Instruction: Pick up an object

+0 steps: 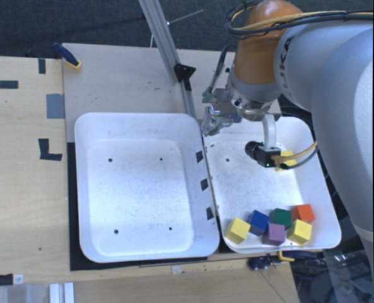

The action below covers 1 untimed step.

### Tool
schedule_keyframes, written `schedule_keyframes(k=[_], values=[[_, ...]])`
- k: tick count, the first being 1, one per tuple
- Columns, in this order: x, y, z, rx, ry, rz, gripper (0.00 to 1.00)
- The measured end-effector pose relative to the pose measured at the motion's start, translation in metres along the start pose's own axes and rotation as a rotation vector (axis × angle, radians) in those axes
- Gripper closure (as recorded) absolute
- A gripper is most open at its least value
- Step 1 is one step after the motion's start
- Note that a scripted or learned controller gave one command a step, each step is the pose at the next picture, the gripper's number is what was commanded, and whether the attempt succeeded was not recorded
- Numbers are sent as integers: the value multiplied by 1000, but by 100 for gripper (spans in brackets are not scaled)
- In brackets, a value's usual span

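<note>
we've got the gripper (215, 122) up by the far corner of the right bin (237, 169), can't tell its state, while the cubes (272, 225) sit bunched at the near edge, so grabbing one could just shove its neighbours.

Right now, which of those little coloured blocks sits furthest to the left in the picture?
The yellow block at the left end of the cluster, beside the blue block. The other yellow block lies at the right end, under the orange one.

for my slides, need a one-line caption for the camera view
KUKA arm's gripper poised at the far edge of the right bin, with six coloured blocks clustered in its near corner beside the left bin.
</note>
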<state>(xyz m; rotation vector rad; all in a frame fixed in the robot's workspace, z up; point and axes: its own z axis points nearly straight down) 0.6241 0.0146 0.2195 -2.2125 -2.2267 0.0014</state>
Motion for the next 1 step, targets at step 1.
schedule_keyframes(k=[1], values=[[45, -2, -2, -1, 0, 0, 100]])
